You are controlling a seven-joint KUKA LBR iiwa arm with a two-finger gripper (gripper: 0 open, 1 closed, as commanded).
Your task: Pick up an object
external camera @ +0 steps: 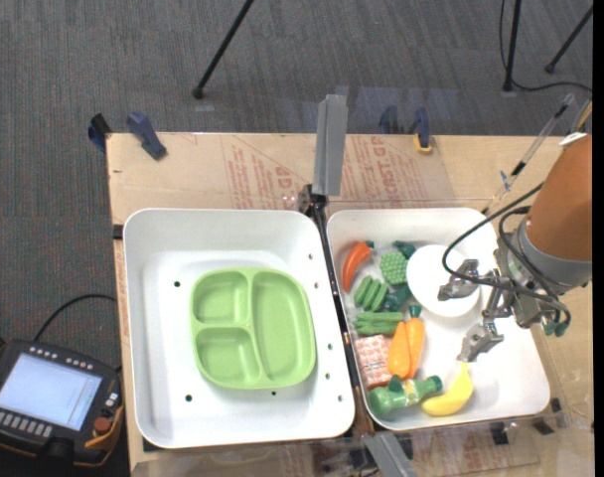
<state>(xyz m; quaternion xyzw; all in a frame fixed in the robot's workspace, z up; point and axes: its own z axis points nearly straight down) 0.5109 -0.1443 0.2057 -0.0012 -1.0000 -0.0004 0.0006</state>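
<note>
The right bin (526, 391) holds a heap of toy food: an orange pepper (355, 259), green beans (374, 306), a carrot (407, 346), a yellow banana (452, 394), a green bottle (403, 396), a pinkish wafer packet (372, 351) and a white plate (441, 278). My gripper (468, 316) hangs over the right bin, just right of the plate and above the banana. Its metal fingers (478, 342) stand apart with nothing between them.
The left bin (163, 256) holds a light green divided tray (252, 328). A grey upright post (331, 147) stands behind the seam between the bins. Clamps sit along the bench's back edge. A teach pendant (49, 396) lies at the lower left.
</note>
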